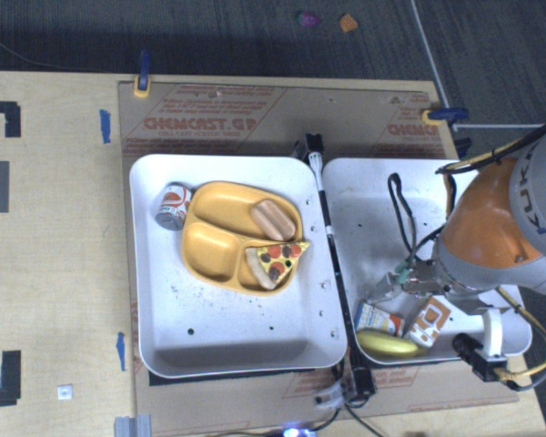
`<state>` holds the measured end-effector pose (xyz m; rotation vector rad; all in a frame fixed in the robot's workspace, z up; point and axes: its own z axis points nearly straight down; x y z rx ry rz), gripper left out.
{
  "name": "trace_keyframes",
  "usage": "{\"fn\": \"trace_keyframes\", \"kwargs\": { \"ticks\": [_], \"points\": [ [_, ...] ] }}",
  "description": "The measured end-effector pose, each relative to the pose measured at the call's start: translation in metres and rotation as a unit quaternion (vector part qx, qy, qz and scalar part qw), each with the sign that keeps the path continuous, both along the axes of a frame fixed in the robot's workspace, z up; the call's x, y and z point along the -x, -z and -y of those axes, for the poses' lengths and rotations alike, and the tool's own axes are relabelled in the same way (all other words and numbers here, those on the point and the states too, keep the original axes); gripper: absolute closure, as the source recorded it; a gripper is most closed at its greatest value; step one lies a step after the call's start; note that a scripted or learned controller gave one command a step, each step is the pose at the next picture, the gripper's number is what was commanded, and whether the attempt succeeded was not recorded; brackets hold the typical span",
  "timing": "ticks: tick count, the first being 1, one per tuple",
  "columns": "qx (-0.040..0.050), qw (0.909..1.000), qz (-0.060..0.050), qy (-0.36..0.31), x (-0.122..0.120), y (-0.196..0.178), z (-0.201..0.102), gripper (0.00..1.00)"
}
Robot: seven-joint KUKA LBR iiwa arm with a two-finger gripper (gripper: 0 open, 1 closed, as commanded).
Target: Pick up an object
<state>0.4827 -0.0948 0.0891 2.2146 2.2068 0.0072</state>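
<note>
Closest to me, at the front edge of the right shallow white bin (364, 185), lies a yellow banana (387, 343), touching a small printed carton (377, 317) and just beside an orange-and-white box (429, 321). My grey arm with the orange band (491, 230) hangs over that corner, its pincer (409, 278) low above these items; I cannot tell how wide it stands or whether it grips anything. Over in the left white bin (164, 326) sit a yellow divided plastic tray (220, 235) carrying a hot dog (274, 218) and a pizza slice (275, 262), with a crushed drinks can (172, 207) touching the tray's left rim.
</note>
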Motion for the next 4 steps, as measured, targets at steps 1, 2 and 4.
{"fn": "trace_keyframes", "kwargs": {
  "ticks": [1,2,4],
  "points": [
    [-0.0001,1.0000,0.000,0.000,0.0000,0.0000,0.0000,0.00],
    [-0.0007,1.0000,0.000,-0.001,0.0000,0.0000,0.0005,0.00],
    [-0.0010,1.0000,0.000,-0.001,0.0000,0.0000,0.0005,0.00]
  ]
}}
